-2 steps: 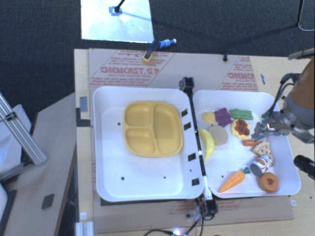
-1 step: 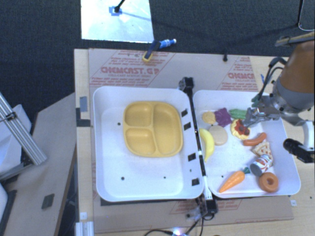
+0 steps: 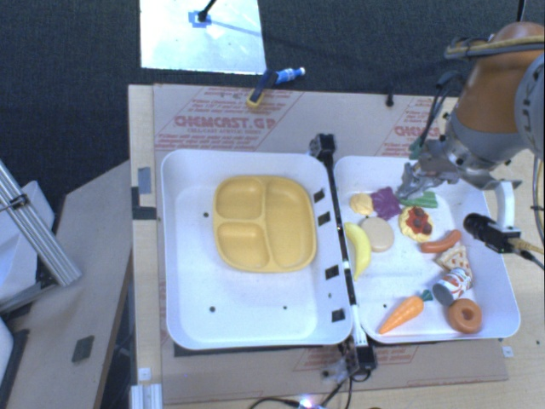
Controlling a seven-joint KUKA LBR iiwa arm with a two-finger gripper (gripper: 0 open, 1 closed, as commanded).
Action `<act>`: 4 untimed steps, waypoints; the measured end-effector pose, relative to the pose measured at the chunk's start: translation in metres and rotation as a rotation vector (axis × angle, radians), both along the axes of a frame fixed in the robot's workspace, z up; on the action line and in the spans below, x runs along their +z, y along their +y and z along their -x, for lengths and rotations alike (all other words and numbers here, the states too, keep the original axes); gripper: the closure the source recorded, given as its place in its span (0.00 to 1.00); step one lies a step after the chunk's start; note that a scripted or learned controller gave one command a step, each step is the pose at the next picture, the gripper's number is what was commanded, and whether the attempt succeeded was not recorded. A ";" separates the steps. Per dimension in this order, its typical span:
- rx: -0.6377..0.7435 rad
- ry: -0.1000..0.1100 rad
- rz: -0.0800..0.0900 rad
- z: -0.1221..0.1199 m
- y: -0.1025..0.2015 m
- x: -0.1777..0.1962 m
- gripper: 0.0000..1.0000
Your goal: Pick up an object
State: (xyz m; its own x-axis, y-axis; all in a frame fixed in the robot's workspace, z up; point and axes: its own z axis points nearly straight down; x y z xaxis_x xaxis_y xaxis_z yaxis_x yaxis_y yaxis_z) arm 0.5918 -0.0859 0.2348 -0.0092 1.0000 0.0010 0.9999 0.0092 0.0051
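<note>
The claw (image 3: 412, 186) hangs over the crowded right bin (image 3: 507, 301) near its back rim; its state cannot be told.

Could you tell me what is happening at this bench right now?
The arm reaches in over the right bin, its gripper low above the purple toy and green piece among the toy foods. Nothing looks lifted. The left bin holds a yellow divided plate.

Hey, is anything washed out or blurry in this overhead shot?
Camera view: the metal sheet above the bench glares nearly white; the white bins stay bright but readable; the arm looks soft; the small toys, like the carrot, lack fine detail.
</note>
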 end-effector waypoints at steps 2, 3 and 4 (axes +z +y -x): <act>-0.003 -0.001 0.001 -0.072 0.027 -0.006 1.00; -0.004 0.004 0.001 -0.054 0.036 -0.006 1.00; -0.009 0.004 0.002 -0.053 0.026 -0.014 1.00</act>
